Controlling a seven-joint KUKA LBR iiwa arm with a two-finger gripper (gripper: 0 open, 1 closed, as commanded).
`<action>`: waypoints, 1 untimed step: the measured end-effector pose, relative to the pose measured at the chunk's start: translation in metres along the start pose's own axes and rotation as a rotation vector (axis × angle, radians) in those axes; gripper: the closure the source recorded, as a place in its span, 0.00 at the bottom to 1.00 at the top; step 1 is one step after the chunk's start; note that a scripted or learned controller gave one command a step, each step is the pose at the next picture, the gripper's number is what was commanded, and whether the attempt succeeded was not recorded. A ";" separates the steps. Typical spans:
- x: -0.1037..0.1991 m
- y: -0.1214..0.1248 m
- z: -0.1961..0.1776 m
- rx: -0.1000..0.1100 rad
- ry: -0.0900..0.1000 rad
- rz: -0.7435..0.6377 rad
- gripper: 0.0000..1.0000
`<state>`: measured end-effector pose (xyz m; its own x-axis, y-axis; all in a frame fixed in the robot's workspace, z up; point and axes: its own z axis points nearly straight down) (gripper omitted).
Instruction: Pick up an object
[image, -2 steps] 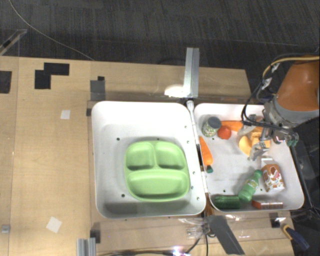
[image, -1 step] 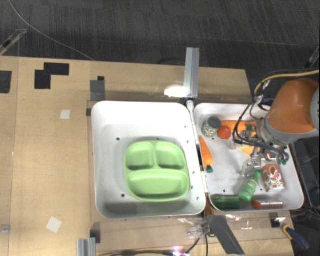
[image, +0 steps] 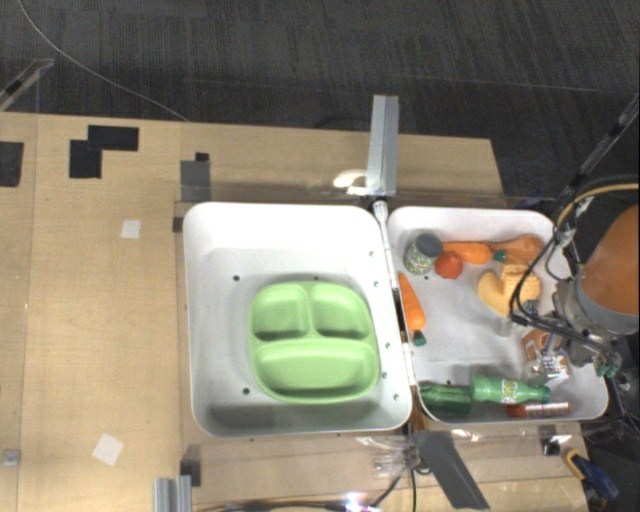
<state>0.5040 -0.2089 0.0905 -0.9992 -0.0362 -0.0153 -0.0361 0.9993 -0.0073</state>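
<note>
The right bin (image: 455, 330) holds several small objects. A green bottle (image: 497, 389) lies along its near wall, with a dark green piece (image: 444, 398) to its left and a red piece (image: 528, 409) by its cap. An orange carrot (image: 411, 305) lies against the left wall. At the far end sit a grey-lidded jar (image: 421, 255), a red tomato (image: 449, 266), an orange piece (image: 468, 252) and another orange item (image: 522, 245). A yellow item (image: 497, 293) lies right of centre. My gripper (image: 549, 364) hangs low at the bin's near right, just above the bottle's cap end.
The left bin (image: 215, 300) holds a green divided plate (image: 312, 339). The arm's orange band (image: 612, 272) and black cables (image: 545, 275) overhang the right bin's right side. A metal post (image: 383, 145) stands behind the wall between the bins.
</note>
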 end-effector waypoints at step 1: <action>0.003 0.018 -0.001 0.001 -0.007 -0.046 0.00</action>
<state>0.5001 -0.1910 0.0909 -0.9964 -0.0823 -0.0214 -0.0821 0.9966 -0.0096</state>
